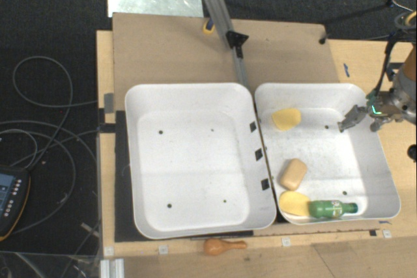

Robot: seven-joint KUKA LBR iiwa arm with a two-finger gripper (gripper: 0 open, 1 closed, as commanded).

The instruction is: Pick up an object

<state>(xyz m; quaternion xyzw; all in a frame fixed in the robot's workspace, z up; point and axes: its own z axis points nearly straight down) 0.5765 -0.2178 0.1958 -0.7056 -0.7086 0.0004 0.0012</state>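
Pale yellow rounded lump (286,118), near far wall of right white bin (384,172). Tan rounded block (292,174), tilted, mid-bin by left wall. Yellow rounded piece (293,204), near corner, touching green plastic bottle (332,208) lying on its side along near wall.

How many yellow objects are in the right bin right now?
2: one yellow piece near the far-left corner of the right bin, another yellow piece at the near-left corner beside the green bottle.
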